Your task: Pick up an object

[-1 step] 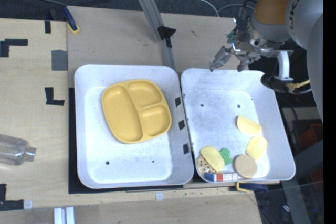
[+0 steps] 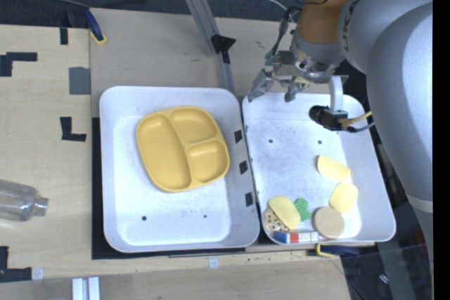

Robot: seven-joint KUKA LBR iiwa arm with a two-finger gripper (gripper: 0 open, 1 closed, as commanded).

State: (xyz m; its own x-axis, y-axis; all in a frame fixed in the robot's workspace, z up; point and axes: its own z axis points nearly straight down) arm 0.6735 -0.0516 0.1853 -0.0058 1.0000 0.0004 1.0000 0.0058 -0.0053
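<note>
The pincer (image 2: 275,89) hangs over the far edge of the right bin (image 2: 281,151), its two thin fingers splayed apart and nothing between them, so it is released and empty. The things it could take all lie at the opposite, near end of that bin: a pale yellow piece (image 2: 333,168) beside the right wall, another yellow piece (image 2: 343,197) just nearer than it, a round tan disc (image 2: 328,222) touching or just beside that one, and a yellow block (image 2: 284,211) with a small green thing (image 2: 301,207) close against it near the front wall. From the pincer, then, every candidate lies toward the near side of the worktop and somewhat rightward, well apart from it; the first yellow piece is the closest, its long axis running roughly across the bin. The left bin (image 2: 119,186) holds a yellow divided plate (image 2: 183,147). My judgement is that the pick has not begun and the arm must travel along the bin before descending.
</note>
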